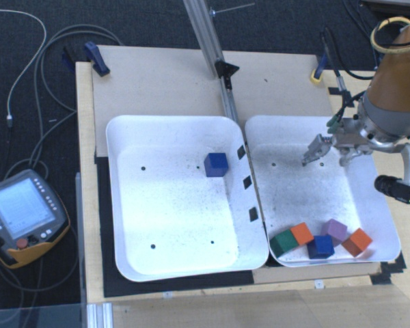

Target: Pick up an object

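- The gripper hangs over the upper part of the right bin, its fingers pointing toward the view's left; whether they stand apart or together cannot be told, and nothing shows between them.
- The nearest things to pick lie well below the fingers in the view, bunched along the right bin's near wall: a green block, an orange block, a blue block, a purple block and a second orange block.
- A lone blue cube sits to the fingers' left, across the ridge where the two bins meet, in the left bin.
- Likely trouble: the five blocks touch or nearly touch, so a finger coming down could land on a neighbour, or push the row apart instead of closing on one block.
- The cluster also hugs the bin's sloped near wall; a finger on that side may strike the rim or ride up the slope, tipping a block away.
- The floor directly under the fingers is bare, so a straight descent here would probably grasp nothing.
- Open room is best around the lone cube, with clear floor on every side; reaching it means crossing the raised rims between the bins.
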Controlling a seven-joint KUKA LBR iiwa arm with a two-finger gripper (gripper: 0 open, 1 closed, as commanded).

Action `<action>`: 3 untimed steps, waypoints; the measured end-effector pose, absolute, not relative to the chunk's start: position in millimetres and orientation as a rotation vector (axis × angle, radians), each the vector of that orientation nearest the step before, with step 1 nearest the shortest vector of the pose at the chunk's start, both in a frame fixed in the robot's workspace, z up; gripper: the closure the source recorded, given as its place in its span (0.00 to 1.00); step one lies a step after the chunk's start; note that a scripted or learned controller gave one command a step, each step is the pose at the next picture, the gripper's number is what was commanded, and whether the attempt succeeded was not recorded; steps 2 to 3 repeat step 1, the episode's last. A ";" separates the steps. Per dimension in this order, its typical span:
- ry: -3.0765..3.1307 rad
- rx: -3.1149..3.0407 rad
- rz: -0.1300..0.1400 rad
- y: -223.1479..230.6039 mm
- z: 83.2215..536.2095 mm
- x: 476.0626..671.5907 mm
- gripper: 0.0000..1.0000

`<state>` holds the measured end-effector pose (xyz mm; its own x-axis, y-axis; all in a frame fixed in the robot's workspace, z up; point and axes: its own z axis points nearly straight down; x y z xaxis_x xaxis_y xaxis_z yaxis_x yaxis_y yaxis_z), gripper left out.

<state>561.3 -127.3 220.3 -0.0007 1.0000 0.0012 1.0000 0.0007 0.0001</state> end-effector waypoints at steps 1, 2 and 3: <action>-2.233 -2.221 -0.013 -72.7 346.0 533.5 0.00; -2.233 -2.221 -0.013 -72.7 346.0 533.5 0.00; -2.233 -2.221 -0.013 -72.7 346.0 533.5 0.00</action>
